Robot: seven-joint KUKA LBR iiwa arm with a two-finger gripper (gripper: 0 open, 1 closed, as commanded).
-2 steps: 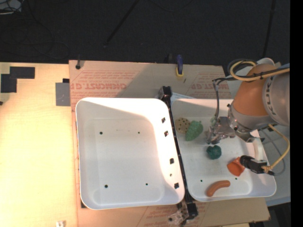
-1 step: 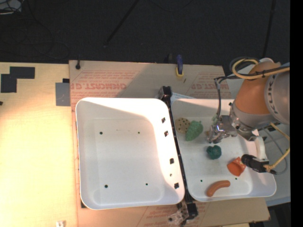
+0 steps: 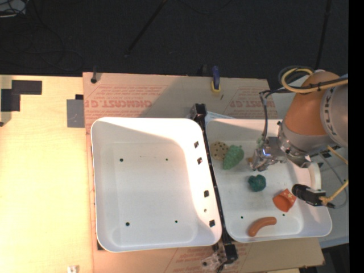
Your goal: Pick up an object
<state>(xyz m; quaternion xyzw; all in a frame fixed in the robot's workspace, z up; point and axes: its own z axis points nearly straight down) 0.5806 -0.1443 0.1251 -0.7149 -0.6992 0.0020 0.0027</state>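
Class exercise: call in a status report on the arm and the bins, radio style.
Gripper low in right bin, nothing seen in its grasp. Green lump just left of it, teal ball below. Sausage, orange piece lie apart.

Red print on the cardboard sheet [image 3: 142,98] seems upside down; unreadable.

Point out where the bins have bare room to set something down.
The left bin offers bare floor from wall to wall. In the right bin, the only bare strip runs along the divider, below the green lump. The teal ball, orange block, sausage and hand crowd the rest.
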